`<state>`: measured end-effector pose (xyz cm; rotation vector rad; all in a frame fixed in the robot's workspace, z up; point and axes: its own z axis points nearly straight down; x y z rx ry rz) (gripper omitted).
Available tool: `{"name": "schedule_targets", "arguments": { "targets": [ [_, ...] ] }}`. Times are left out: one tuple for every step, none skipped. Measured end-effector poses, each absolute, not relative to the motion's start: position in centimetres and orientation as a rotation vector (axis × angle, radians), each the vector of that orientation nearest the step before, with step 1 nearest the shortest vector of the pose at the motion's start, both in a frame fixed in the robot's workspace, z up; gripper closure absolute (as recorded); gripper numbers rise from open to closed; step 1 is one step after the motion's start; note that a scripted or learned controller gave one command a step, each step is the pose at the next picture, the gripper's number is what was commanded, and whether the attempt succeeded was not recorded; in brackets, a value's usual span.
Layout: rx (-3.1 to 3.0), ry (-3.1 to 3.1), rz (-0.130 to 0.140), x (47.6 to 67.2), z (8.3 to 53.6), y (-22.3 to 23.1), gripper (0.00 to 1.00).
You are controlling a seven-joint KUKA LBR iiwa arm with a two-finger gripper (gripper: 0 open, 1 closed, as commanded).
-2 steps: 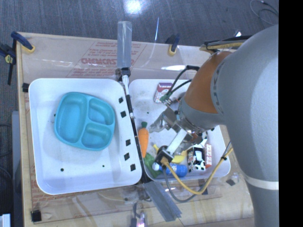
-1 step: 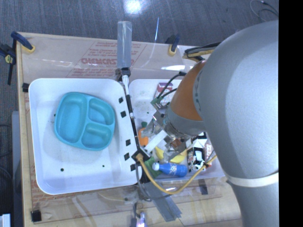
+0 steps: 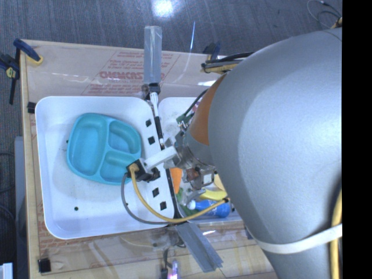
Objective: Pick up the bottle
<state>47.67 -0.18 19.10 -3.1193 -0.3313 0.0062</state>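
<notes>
Gripper [image 3: 195,179] is down in the right bin [image 3: 174,106], low against the divider side, mostly buried under the wrist hardware and the huge grey arm [image 3: 279,144]; open or closed: cannot tell. Orange band [image 3: 200,124] peeks out above the wrist. A yellow cable [image 3: 139,199] loops from the wrist area over the left bin's floor.

Bottle [image 3: 214,208]: blue, lying on its side at the near edge of the right bin, just below the gripper, next to something yellow [image 3: 216,194] and an orange item [image 3: 175,180]. Contact with the gripper is not readable.

Left bin [image 3: 49,173], white, holds a light blue divided tray [image 3: 103,147], tilted. Both bins sit on a tan bench [image 3: 81,68] with red print under a clear sheet, blue clamps [image 3: 26,49] at the far left corner. Dark grey carpet floor [image 3: 75,7] behind, glare spot on it.

The arm covers most of the right bin; its contents are largely hidden.
</notes>
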Motion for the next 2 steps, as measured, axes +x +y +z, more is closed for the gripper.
{"name": "schedule_targets", "arguments": {
  "targets": [
    [-3.120, -0.349, 0.007, 52.1, 19.1, 6.3, 0.00],
    [-3.120, -0.353, 0.008, 47.8, 17.3, 11.7, 0.00]
  ]
}}
